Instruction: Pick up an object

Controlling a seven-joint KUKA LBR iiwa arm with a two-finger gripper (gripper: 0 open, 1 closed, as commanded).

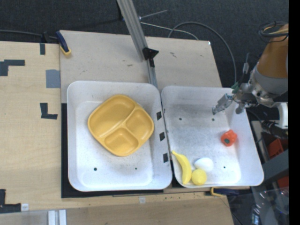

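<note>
Overhead, the gripper (228,103) hangs over the right bin's (243,172) upper right corner, just inside the far rim; fingers (220,107) slightly spread, pinching nothing. Open white floor lies below and left of it. Orange-red object (228,138) sits near the right wall, apart from the fingers. Banana (183,167), white egg-like object (204,163) and yellow ball (198,177) crowd the near edge, touching one another. Left bin (79,172) carries a yellow divided plate (121,124), with room along its near side. Light wooden table (28,149), dark floor beyond; a metal pole (133,22) slants in from above.
</note>
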